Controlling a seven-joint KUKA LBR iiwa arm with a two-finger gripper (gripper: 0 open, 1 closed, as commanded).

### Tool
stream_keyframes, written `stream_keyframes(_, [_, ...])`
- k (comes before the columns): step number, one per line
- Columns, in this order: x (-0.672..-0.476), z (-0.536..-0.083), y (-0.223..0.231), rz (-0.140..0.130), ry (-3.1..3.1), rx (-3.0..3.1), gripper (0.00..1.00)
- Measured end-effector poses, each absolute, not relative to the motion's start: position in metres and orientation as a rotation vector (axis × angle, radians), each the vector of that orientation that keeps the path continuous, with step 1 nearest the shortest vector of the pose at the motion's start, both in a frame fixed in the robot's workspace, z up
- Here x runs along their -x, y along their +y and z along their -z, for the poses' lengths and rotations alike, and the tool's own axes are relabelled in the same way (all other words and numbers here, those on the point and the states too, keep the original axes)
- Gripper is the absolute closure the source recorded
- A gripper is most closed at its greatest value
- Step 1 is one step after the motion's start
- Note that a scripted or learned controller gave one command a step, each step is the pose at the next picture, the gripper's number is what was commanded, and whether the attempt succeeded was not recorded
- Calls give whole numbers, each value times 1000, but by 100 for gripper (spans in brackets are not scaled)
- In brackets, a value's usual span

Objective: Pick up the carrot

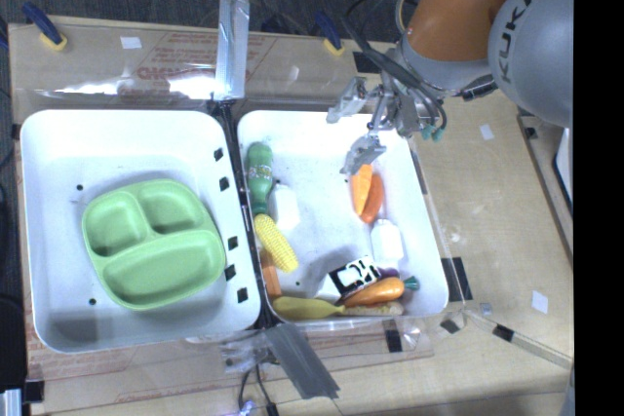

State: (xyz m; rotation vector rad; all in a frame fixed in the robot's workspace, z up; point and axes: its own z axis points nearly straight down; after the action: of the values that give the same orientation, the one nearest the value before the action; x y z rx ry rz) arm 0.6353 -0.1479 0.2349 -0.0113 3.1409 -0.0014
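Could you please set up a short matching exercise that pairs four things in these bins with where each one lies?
Things:
1. green divided plate
2. corn cob
3. carrot
4. cucumber

Places:
A. upper right of the right bin, just below the gripper
B. against the right bin's left wall, just below the cucumber
C. in the left bin
D. near the top of the right bin's left wall

Pairs: 1-C, 2-B, 3-A, 4-D

Glossy white plastic bins (39, 209), matt green plastic plate (151, 244)
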Motion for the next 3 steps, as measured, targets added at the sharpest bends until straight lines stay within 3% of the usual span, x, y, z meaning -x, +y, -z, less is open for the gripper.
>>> stream_keyframes(1, [-655, -105, -164, -6, 3111, 488, 0])
stream_keyframes(2, [-660, -121, -163, 2, 3097, 496, 100])
stream_keyframes(3, [-659, -199, -199, 5, 3133, 66, 100])
